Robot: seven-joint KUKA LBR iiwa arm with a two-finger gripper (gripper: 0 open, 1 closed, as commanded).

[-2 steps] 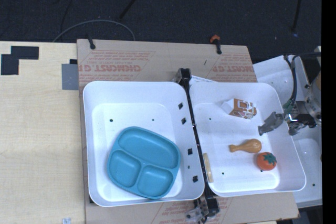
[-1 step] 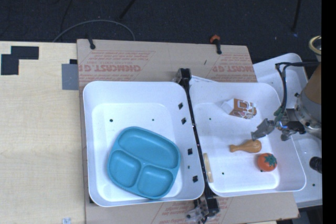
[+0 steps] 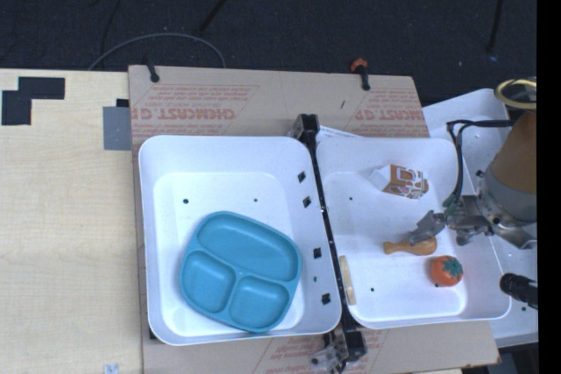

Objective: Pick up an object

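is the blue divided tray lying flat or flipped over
Lying flat, right side up: the blue three-compartment plastic tray shows its hollows facing the camera, in the left white bin.

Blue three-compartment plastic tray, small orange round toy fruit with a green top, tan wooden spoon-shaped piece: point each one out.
Blue three-compartment plastic tray (image 3: 238, 271): camera view, on the ridge where its compartments meet.
Small orange round toy fruit with a green top (image 3: 445, 271): camera view, on its orange body.
Tan wooden spoon-shaped piece (image 3: 419, 247): camera view, on its wider end.

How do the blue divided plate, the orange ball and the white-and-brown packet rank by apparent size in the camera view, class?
1. blue divided plate, by far the largest.
2. white-and-brown packet.
3. orange ball.
The packet and ball look close in size, so their order is unsure.
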